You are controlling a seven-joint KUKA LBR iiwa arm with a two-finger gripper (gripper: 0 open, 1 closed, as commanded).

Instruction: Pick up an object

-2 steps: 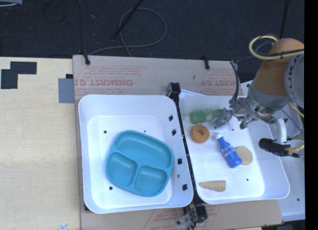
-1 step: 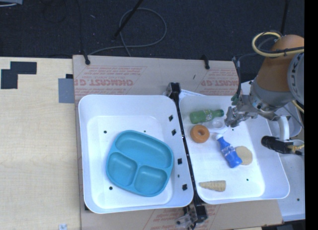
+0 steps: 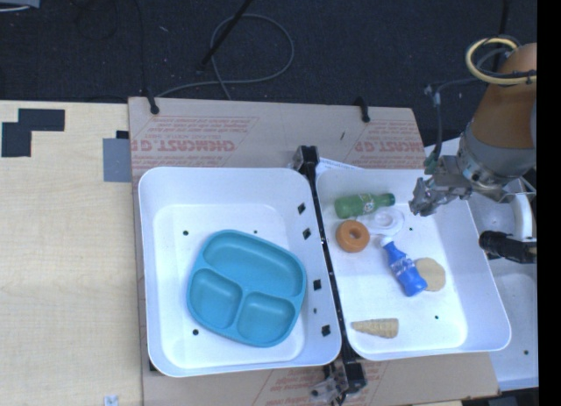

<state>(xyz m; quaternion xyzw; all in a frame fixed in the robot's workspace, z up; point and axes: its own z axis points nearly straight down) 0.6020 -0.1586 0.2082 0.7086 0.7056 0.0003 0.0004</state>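
Camera view: gripper [image 3: 424, 195] hangs over far right edge of the right bin [image 3: 486, 308], nothing seen between its tips; can't tell if it's clenched or released. Task not started as far as shown. All candidates lie in that bin: green bottle [image 3: 363, 204], donut [image 3: 353, 237], blue bottle [image 3: 402, 268], cookie [image 3: 431, 274], cone [image 3: 376, 328]. Left bin [image 3: 166, 194] holds a blue tray [image 3: 246, 288]. Left to do: descend, grip, lift.
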